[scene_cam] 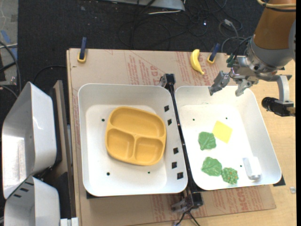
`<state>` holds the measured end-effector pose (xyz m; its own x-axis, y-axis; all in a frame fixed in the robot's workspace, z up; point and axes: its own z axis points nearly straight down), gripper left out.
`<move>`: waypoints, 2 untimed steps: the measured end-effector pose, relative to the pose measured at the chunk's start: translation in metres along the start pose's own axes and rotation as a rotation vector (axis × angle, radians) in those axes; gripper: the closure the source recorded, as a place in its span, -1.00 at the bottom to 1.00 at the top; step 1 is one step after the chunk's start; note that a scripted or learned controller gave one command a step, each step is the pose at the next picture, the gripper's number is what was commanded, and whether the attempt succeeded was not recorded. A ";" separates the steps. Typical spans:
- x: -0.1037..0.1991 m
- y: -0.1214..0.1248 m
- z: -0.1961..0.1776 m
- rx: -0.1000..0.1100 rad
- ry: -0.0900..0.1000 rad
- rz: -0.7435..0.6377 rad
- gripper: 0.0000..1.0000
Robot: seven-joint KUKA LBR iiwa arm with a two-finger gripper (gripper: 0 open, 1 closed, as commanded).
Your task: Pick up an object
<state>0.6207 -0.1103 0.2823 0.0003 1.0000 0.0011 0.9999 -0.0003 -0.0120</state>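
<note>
My gripper (231, 85) hangs open above the far rim of the right bin (265, 126), with nothing between its fingers. In that bin lie a yellow square piece (223, 131), a green leaf-shaped piece (207, 140), a second green leaf (211, 166), a small green bumpy piece (229, 175) and a white object (252, 167) near the right corner. All of them lie well in front of the gripper, toward the near side of the bin.
The left bin (89, 126) holds a yellow divided tray (136, 135). A toy banana (197, 61) lies on the cardboard behind the bins, left of the gripper. Blue and yellow clamps (83, 51) hold the board's far edge. White tubs (26, 131) stand at far left.
</note>
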 end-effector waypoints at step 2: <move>-0.004 0.011 0.049 -0.008 -0.001 0.001 -1.00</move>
<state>0.6310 -0.1142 0.2329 0.0013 1.0000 -0.0003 1.0000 -0.0013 -0.0038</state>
